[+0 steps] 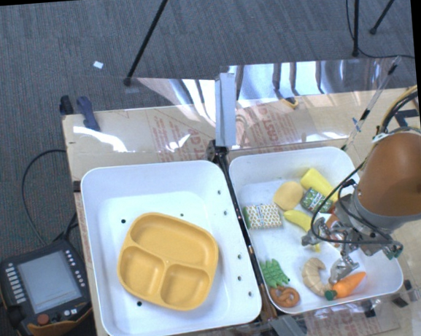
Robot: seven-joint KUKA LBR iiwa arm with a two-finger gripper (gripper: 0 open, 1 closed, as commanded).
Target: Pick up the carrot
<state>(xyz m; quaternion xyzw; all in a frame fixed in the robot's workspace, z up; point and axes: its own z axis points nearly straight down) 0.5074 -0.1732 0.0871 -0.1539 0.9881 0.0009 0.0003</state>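
While their opening cannot be told, the jaws (344,267) hang just above the carrot (348,285), croissant (314,275) beside them.

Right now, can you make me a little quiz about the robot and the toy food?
1. True or false: the carrot lies in the right bin.
2. What sits in the left bin? A) yellow tray B) pretzel C) carrot
3. Which food lies nearest the right bin's bottom-left corner?

Key: 1 true. 2 A. 3 the pretzel, just below the green toy. The gripper is right above the carrot.
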